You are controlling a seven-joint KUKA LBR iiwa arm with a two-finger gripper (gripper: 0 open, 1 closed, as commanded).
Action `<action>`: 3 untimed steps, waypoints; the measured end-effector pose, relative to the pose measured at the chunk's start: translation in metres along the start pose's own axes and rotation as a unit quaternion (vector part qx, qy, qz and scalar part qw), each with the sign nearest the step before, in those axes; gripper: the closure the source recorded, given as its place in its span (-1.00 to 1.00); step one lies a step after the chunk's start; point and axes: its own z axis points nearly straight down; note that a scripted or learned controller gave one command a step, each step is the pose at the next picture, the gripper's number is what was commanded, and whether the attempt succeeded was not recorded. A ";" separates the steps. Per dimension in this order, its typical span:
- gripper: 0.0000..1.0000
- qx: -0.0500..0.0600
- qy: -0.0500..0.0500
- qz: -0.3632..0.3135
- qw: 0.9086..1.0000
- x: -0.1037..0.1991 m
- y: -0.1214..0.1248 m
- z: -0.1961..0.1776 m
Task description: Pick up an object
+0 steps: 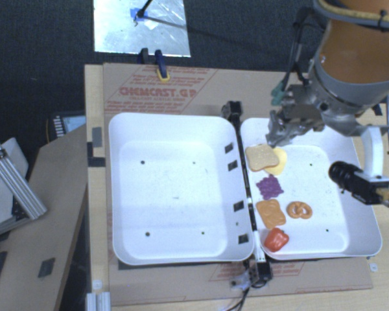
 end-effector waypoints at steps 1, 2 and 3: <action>1.00 -0.005 -0.001 0.009 1.000 -0.026 0.000 -0.099; 1.00 0.008 -0.002 0.004 1.000 0.031 0.000 0.049; 1.00 -0.002 -0.002 0.011 1.000 -0.028 0.000 -0.009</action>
